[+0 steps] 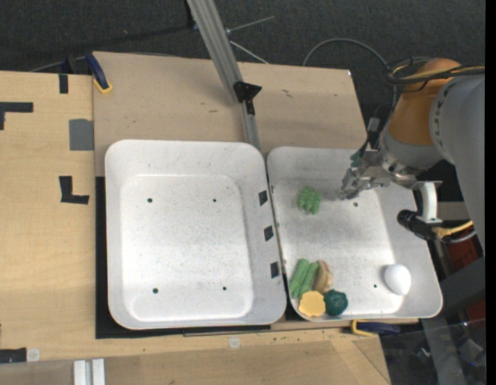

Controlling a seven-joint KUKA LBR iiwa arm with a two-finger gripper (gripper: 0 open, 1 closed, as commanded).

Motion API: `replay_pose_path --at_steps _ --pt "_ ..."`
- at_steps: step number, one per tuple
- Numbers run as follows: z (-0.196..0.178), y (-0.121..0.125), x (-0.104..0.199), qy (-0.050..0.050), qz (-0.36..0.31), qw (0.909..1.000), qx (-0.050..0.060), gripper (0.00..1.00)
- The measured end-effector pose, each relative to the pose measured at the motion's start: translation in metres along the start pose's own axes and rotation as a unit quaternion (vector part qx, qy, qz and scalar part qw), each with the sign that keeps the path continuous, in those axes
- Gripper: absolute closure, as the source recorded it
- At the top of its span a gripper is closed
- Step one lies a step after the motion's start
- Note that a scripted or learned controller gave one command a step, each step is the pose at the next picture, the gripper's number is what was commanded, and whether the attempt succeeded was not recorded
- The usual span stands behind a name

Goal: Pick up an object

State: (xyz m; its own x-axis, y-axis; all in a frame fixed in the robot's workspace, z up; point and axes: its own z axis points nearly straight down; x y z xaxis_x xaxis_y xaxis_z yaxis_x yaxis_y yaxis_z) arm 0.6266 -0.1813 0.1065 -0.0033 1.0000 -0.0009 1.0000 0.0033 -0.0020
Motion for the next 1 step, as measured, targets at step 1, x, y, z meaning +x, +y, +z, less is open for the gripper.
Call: replay_pose_path --at_steps 1 --pt "-0.058 0.0036 0.0098 0.0 0.0 1.0 -0.004 1.0"
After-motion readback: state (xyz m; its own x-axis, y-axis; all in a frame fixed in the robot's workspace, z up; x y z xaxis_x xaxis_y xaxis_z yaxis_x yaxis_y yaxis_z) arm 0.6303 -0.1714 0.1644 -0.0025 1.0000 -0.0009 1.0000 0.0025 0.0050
